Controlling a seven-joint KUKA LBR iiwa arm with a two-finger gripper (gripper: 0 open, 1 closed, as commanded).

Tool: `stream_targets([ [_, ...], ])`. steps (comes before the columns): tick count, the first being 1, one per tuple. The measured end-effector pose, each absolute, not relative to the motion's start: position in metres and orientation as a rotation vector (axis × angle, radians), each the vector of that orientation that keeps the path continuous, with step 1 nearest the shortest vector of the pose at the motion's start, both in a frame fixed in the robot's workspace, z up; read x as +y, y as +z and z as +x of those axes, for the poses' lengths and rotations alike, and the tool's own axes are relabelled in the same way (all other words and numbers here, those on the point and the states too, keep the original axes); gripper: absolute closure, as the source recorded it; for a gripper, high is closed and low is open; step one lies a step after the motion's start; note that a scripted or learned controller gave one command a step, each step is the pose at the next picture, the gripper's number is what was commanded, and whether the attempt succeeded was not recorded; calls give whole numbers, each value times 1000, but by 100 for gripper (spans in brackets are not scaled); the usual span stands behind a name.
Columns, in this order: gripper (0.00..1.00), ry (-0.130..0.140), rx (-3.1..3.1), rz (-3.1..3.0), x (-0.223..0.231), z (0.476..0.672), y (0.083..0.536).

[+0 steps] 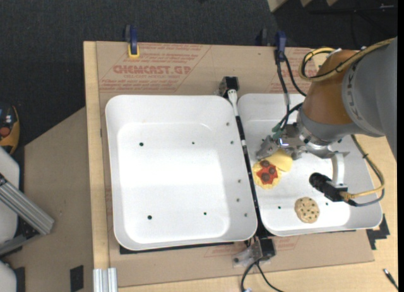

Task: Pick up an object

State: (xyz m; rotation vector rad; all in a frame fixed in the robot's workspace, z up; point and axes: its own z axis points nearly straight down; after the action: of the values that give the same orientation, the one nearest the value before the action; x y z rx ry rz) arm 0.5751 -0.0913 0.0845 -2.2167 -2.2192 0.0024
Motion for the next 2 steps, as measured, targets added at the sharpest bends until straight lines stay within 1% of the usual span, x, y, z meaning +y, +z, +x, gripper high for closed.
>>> stream_targets([
  [1,100,-1,-2222,-2223,-93,577,96],
  [2,100,-27,-2242,-2223,-29,624,288],
])
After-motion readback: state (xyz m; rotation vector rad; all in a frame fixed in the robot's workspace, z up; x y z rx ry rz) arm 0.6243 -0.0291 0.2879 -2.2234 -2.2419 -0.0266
